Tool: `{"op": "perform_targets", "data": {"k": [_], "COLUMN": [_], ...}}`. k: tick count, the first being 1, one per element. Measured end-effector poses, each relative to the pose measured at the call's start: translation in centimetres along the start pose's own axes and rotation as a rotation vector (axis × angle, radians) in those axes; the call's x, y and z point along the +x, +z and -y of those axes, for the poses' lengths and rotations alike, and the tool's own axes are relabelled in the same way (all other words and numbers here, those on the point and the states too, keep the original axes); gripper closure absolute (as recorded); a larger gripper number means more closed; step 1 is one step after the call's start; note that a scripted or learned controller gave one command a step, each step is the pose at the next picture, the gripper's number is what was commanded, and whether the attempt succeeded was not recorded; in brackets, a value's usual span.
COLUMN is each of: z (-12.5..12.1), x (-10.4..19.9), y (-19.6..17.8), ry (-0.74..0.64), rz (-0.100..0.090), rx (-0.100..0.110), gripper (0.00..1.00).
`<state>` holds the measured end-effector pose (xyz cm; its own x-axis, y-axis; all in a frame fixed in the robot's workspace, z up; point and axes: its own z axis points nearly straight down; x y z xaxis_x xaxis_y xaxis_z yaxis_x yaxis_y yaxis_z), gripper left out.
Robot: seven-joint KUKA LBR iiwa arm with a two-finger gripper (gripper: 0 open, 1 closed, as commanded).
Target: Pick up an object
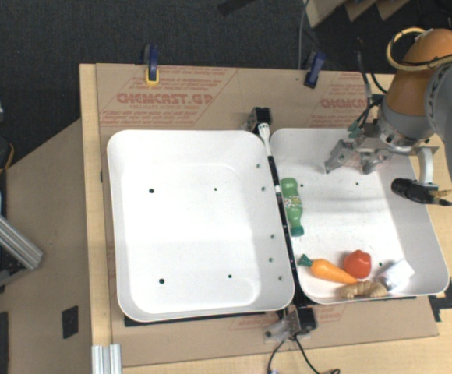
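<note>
Dark carpeted floor surrounds a pale wooden surface (51, 209), which carries a brown printed sheet (210, 96) held at its far edge by two blue clamps (151, 58). At the left edge of the view an aluminium rail (8, 236) and some dark equipment are cut off by the frame and hard to identify. Two shallow white bins sit side by side on the sheet, joined by a small black clip (259, 120) at the far end of the seam. The left bin (195, 232) shows only small dark dots on its floor. In the right bin (351, 216), a green bottle (291, 205) lies along the wall next to the seam. A carrot (329, 270), a red round fruit (358, 263), a knobbly tan root (364, 290) and a pale crumpled scrap (397, 273) are crowded at the near end. The root touches the carrot's thick end, and what the scrap is cannot be made out. The arm (436, 107) enters from the right, partly cut off, and its orange band (432, 49) is visible. The tool (356, 158) hangs over the far part of the right bin, well apart from the clustered things. From this slant it cannot be told whether it is wide or narrow.
</note>
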<state>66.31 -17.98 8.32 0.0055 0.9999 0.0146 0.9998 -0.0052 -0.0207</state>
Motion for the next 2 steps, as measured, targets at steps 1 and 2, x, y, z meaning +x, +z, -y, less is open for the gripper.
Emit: {"op": "perform_targets", "data": {"k": [1, 2], "z": [8.0, -0.7], "x": [5.7, 4.4], "y": [0.2, -4.4], "ry": [-0.006, -0.008], "rz": [0.01, 0.018], "rx": [-0.013, -0.032], "gripper": [0.0, 0.0]}}
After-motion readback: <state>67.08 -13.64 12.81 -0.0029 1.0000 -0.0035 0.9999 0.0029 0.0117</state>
